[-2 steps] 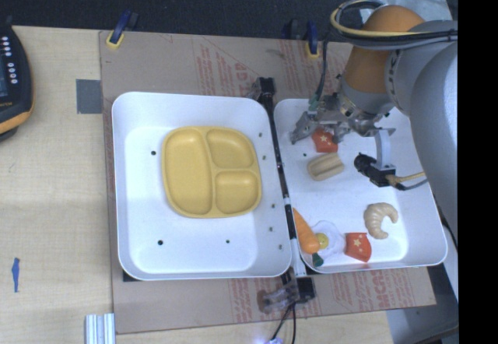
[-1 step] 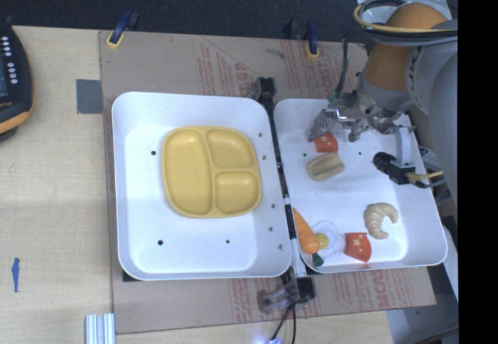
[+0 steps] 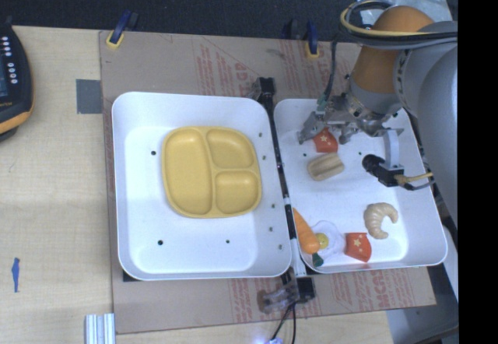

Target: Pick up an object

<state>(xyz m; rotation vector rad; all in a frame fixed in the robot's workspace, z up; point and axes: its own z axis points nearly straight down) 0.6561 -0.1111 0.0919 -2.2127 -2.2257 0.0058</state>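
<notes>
We see 2 white bins side by side. In the left bin sits a yellow tray with 3 parts. The gripper hangs low over the top of the right bin, right by a red block; we cannot tell more about its grip. Just below lies a tan roll. Near the front sit a croissant, a carrot and a red piece.

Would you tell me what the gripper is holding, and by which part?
It cannot be told: the gripper sits low over a red piece, but no grasp shows.
</notes>
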